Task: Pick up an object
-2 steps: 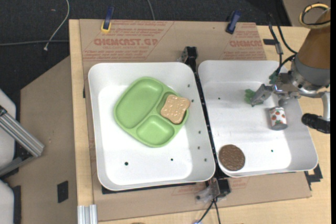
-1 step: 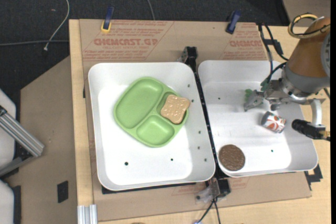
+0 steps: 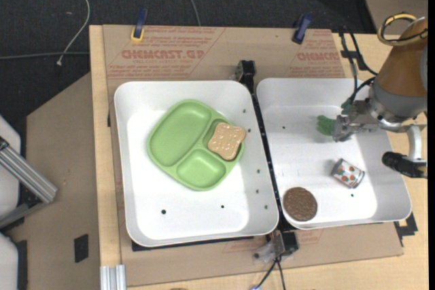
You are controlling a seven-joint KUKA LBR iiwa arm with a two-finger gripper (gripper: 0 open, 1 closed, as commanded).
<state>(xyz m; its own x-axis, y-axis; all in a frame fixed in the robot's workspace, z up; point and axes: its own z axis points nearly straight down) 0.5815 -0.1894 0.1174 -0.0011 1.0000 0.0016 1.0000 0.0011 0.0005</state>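
gripper (image 3: 342, 127) was down in the right bin (image 3: 299, 97), honestly can't tell you its state | green thing (image 3: 325, 123) sat touching it on the left, shape too hidden to call an axis | can (image 3: 348, 173) lay near the front, long axis slanting left-back to right-front | cookie (image 3: 300, 204) front-left corner | your green tray (image 3: 183, 146) with toast (image 3: 225, 140) was in the left bin (image 3: 136, 146)

I've got one fixed camera, mounted high over the bench (image 3: 204, 44), looking down at a slant. Wide framing, not close: both white bins fit whole, plus dark floor along the top. The gripper (image 3: 342, 127) sits at frame right over the right bin (image 3: 380, 210); the left bin (image 3: 136, 214) lies well to its left, mid-frame.
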